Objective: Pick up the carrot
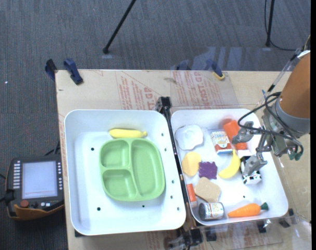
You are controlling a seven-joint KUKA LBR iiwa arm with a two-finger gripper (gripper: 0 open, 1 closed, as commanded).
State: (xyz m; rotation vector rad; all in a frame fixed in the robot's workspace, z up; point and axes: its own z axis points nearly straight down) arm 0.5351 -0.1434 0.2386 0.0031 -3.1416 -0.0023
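The carrot, orange with a green top, lies on its side near the front right corner of the right bin. The gripper hangs over the right side of that bin, at the end of the grey arm with its orange band. It is behind the carrot and well apart from it. A small black-and-white object sits right under the gripper's tip, and cables cover much of the wrist.
The right bin also holds a banana, a can, a bread slice, a purple piece, a small carton, an orange block and a white bowl. The left bin holds a green divided plate and a yellow piece.
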